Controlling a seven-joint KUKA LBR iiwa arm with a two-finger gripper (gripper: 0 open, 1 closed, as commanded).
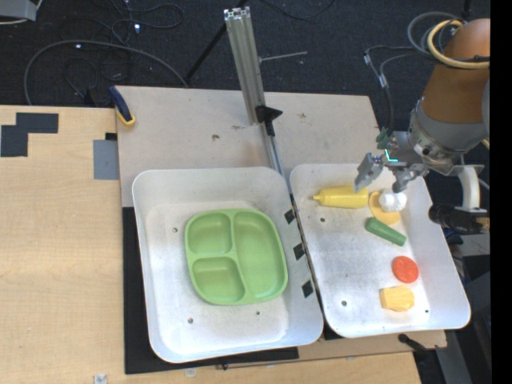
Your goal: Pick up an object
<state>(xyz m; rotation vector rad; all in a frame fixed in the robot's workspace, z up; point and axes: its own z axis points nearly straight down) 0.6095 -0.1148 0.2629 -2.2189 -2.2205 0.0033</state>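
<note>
My gripper [384, 178] hangs over the far end of the right bin [352, 310], its two fingers spread open with nothing between them. Just below it lies a yellow mustard bottle [342, 198], and a small white piece [390, 202] sits at the bottle's right end, under the right finger. Nearer the front of the same bin lie a green pickle-shaped piece [386, 231], a red-orange round piece [406, 269] and a yellow chunk [397, 298].
The left bin [152, 206] holds a green divided plate [236, 256]. A metal post [245, 62] rises behind the bins. Black clips [298, 250] join the two bins along their shared edge. The arm's grey body [456, 94] fills the upper right.
</note>
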